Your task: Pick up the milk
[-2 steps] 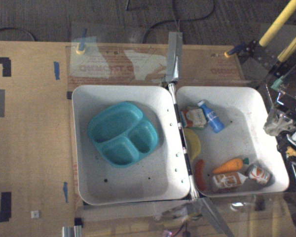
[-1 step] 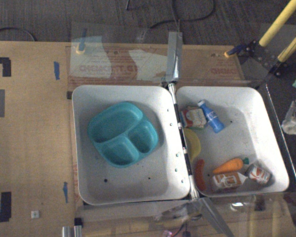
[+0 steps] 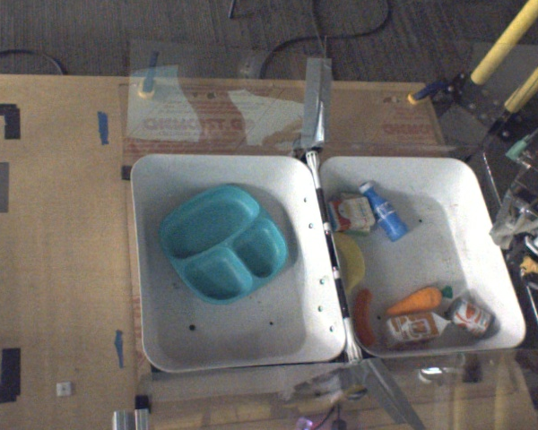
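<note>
The wooden worktop carries two shallow white plastic bins. The left bin holds a teal divided plate, smooth and rounded. The right bin gathers toy food, probably as a picking pool: banana, carrot, blue bottle. The milk, a small boxy carton, lies against the bin's left wall, beside the bottle. The pincer's state I cannot tell.
</note>
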You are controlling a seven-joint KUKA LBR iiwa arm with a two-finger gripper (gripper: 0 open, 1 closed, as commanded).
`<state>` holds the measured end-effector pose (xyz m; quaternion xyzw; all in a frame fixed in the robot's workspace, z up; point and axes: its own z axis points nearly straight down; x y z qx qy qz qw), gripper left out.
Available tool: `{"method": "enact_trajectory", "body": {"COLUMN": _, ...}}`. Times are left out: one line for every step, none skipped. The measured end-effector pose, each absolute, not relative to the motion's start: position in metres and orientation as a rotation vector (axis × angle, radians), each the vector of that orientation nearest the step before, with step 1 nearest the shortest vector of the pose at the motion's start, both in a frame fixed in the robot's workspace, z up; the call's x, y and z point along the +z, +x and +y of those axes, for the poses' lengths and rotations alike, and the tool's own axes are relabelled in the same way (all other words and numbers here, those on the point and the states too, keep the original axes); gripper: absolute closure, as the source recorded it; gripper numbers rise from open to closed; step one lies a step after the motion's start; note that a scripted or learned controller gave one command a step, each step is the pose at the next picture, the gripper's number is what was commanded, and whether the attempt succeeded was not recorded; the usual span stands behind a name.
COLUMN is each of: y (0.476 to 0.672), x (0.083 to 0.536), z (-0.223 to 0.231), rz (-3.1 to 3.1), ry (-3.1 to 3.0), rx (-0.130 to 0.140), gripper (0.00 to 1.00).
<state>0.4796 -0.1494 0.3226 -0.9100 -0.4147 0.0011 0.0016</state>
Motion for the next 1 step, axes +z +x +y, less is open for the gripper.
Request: {"method": "enact_trajectory", "body": {"y": 0.4799, "x": 0.3421, "z": -0.2123, "rz": -1.077, "ry": -2.952, "rx": 0.002, "gripper": 1.00}}
